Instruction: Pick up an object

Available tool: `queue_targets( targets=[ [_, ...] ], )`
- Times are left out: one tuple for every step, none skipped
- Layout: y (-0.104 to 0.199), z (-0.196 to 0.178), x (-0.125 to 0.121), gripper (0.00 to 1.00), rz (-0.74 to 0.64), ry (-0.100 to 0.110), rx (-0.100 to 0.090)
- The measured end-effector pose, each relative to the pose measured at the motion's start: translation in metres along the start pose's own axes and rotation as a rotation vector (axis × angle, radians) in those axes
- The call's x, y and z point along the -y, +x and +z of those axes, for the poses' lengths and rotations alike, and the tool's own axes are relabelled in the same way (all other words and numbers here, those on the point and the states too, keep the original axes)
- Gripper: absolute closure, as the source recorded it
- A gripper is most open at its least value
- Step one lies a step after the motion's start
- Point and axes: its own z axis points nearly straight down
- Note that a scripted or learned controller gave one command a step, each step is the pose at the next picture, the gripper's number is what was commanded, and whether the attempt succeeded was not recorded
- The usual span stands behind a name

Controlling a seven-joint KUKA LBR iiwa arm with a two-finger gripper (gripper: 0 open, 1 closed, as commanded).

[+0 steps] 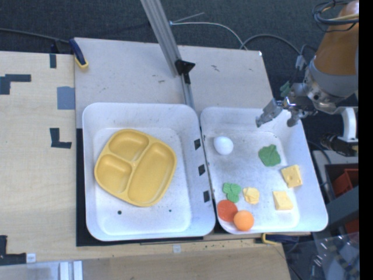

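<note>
- The left bin (93, 156) carries a yellow divided plate (135, 166) near its middle.
- The right bin (309, 179) carries the small things: a white egg (223, 145) near its far left corner, a dark green piece (269, 156) toward the right edge, two yellow blocks (291, 176) (282, 200) along the right edge, and an orange ball (243, 220) at the near edge.
- The gripper (280, 115) hangs over the right bin's far right corner, fingers spread apart, nothing between them.

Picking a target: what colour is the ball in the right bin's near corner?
Orange ball, clearest in the camera view.
</note>
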Motion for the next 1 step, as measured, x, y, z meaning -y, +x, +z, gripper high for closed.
queue_targets(
  targets=[
    [0.0488,0.1336,0.0085,0.0,-0.001,0.009,-0.001]
  ],
)
